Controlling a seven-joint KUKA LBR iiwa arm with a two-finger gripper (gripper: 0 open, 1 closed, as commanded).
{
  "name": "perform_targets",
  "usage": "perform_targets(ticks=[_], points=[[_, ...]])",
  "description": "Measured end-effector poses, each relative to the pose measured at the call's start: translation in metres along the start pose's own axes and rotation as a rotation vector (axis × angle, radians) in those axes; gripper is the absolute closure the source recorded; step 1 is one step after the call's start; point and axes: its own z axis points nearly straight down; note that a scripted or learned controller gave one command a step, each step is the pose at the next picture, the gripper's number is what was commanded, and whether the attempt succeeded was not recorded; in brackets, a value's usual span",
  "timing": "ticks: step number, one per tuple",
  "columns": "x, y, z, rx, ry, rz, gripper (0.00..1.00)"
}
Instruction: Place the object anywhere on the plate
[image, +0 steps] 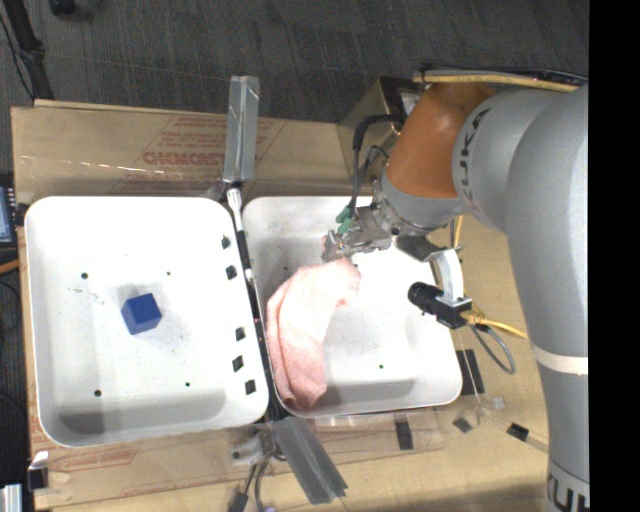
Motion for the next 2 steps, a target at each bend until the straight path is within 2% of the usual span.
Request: perform_targets(ticks=[1,2], points=[[0.001,0.000,-0.035,0.002,0.001,-0.006,1.00],[0.050,0.024,-0.041,0.002,0.000,-0.411,1.00]])
